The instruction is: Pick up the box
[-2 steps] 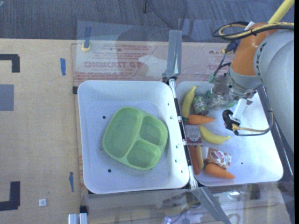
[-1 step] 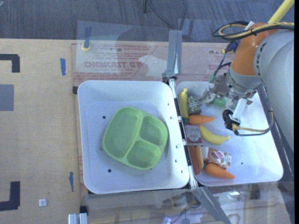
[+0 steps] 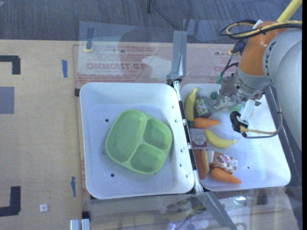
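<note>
I see the flat cardboard box (image 3: 197, 136) lying lengthwise along the right bin's (image 3: 268, 166) left wall; the fingers' (image 3: 225, 99) state I cannot tell.

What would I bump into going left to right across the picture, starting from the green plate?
Green divided plate → upper banana → lower banana → small box → gripper.

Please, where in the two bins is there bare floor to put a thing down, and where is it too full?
Left bin: bare floor all around the green tray, widest along its far and left walls. Right bin: bare floor right of the banana and the box, toward the right wall. Crowded: the strip along the divider, with the carrots.
</note>
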You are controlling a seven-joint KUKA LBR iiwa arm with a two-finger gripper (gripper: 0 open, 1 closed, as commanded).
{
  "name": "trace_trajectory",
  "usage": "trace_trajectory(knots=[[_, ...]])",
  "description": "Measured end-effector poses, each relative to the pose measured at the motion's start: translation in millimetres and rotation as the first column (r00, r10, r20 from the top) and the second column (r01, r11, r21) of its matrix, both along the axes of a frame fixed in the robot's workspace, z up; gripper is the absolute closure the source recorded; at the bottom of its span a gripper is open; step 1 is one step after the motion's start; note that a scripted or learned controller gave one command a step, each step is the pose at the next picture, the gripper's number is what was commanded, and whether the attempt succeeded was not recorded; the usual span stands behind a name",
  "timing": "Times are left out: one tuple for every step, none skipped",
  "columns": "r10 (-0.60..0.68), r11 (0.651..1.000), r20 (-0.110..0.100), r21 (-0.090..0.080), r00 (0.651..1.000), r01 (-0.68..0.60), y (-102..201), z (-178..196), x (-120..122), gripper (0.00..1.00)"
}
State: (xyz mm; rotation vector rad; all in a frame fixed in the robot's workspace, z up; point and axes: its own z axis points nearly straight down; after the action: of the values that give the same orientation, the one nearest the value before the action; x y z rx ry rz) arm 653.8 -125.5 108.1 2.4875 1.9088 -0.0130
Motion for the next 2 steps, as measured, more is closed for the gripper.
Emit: trace_trajectory(knots=[[0.001,1.000,0.001,0.000,1.000,-0.001,0,1,1,0.00],[-0.043,0.999,0.008,0.007,0.999,0.043,-57,-21,-61,0.00]])
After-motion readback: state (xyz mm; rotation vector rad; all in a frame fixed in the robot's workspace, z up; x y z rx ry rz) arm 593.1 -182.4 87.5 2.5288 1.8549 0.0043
